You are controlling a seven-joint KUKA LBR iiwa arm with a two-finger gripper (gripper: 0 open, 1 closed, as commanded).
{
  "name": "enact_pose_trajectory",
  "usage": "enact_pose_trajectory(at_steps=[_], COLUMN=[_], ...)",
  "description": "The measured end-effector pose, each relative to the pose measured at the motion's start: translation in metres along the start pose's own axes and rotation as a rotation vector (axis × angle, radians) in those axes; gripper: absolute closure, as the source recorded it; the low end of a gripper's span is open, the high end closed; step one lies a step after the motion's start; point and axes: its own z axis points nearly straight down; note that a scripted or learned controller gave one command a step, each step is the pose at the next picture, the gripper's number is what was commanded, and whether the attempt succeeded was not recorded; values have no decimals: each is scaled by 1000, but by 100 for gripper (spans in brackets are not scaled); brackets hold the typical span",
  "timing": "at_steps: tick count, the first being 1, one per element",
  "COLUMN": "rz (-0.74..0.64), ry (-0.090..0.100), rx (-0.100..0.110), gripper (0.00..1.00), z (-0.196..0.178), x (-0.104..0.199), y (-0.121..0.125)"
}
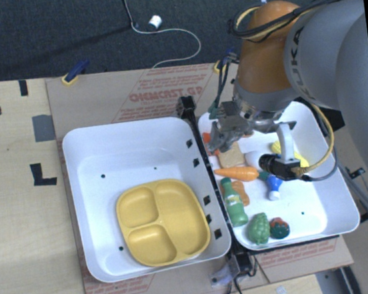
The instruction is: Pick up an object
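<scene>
Landmark: the right bin point(334, 214), white and shallow; every place below was told from it.
Nearest things: a green bumpy toy point(258, 228) and a small red and dark piece point(279, 229) lay inside the right bin, at its near edge.
Green bottle: the green bottle point(232, 200) lay inside the right bin, along its left wall, just beyond the green bumpy toy.
Carrot: an orange carrot point(236, 173) lay across the bin floor, beyond the bottle and touching or nearly touching it.
Blue and white piece: it point(273, 187) lay near the middle of the right bin, right of the carrot.
Left bin: the left bin point(84, 156) stood just beside the right bin, and it carried a yellow divided plate point(161, 221).
End effector: the end effector point(224, 137) hung over the far left part of the right bin, just beyond the carrot. I could not tell how far open it was, and I saw nothing held in it.
Arm: the grey arm point(332, 49) with its orange band reached over the far side of the right bin.
Step, as I judge: the approach; no object looked lifted yet.
Next move, as I judge: to go down on one separate object, perhaps the carrot, then close and rise. The things lay close together near the left wall, so a miss was possible.
</scene>
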Motion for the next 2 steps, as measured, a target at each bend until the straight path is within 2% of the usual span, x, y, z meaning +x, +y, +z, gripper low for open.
enact_pose_trajectory(at_steps=[1, 2], rz=[3, 2], ry=[-2, 0], rx=[-1, -3], gripper=[100, 100], z=[10, -8], x=[-6, -3], y=[-6, -12])
